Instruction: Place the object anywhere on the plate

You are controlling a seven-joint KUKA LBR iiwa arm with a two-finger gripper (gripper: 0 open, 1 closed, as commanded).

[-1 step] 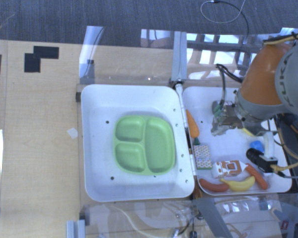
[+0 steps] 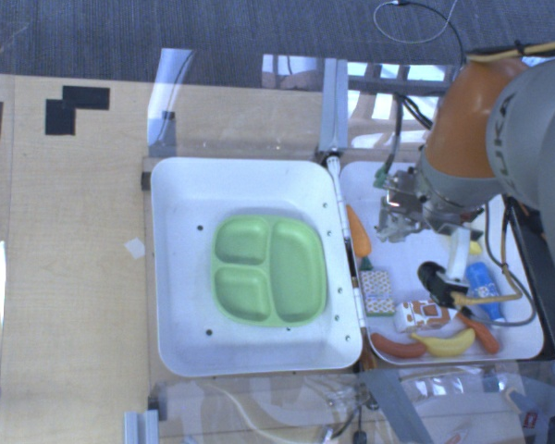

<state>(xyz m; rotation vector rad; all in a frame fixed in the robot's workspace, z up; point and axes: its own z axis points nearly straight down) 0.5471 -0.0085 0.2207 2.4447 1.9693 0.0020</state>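
on the table (image 2: 65, 276) sit two white bins: the left bin (image 2: 180, 248) holds one green three-compartment plate (image 2: 270, 268); the right bin (image 2: 529, 340) holds one carrot (image 2: 357, 231), one banana (image 2: 447, 342), one sausage (image 2: 398, 347), one blue bottle (image 2: 483, 289). the end effector (image 2: 398, 218) hovers over the right bin's far part; i cannot tell its grip state.
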